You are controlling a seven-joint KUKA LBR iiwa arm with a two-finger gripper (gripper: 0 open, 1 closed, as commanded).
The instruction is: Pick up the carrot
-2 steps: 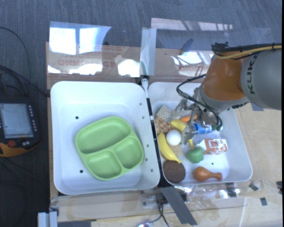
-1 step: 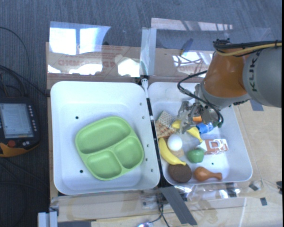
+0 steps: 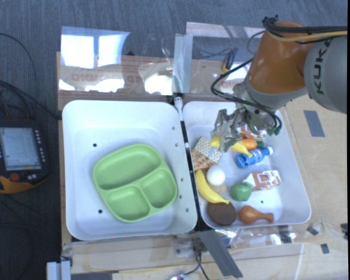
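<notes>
camera view: tool [image 3: 238, 125] hangs low over the right bin [image 3: 291, 174], and whether it grips anything i cannot tell. carrot [image 3: 249, 136] lies just beside and under its tip, touching a blue bottle [image 3: 254, 156]; a banana [image 3: 206, 187] rests farther below-left.
</notes>
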